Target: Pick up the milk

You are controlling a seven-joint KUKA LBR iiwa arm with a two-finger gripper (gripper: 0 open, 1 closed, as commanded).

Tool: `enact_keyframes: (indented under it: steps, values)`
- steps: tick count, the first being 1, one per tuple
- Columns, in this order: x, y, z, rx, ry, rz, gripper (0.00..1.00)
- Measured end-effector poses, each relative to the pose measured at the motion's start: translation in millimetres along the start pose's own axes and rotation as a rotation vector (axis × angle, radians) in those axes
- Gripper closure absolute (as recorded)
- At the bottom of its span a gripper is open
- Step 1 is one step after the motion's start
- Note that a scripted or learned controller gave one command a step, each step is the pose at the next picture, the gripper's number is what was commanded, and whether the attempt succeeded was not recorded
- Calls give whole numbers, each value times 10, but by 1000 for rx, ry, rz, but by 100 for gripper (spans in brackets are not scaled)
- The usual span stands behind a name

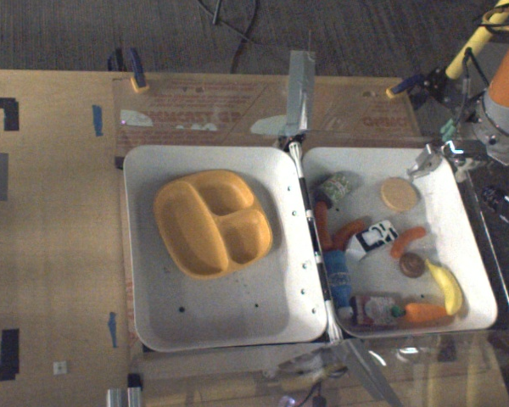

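The milk (375, 236) is a small white carton with black patches, lying in the middle of the right bin (475, 253) among toy foods. My gripper (430, 161) hangs over that bin's far right corner, at the end of the grey arm with the orange band (502, 83). It sits well above and to the right of the milk, with a round tan cookie (399, 194) between them. Nothing is visibly held.
Around the milk lie a red sausage (322, 223), an orange carrot (407, 241), a brown disc (412, 265), a banana (446, 286), a blue bottle (335, 274) and a pink packet (373, 309). The left bin (144, 303) holds a yellow divided plate (212, 221).
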State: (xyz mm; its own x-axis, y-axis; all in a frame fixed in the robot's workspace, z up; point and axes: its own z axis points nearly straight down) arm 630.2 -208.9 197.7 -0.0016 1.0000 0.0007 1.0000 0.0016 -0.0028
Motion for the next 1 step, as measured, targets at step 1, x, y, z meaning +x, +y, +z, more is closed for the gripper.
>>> enact_keyframes:
  steps: [1]
  values:
    - [-107, -132, -543, -3, -3, -10, 0]
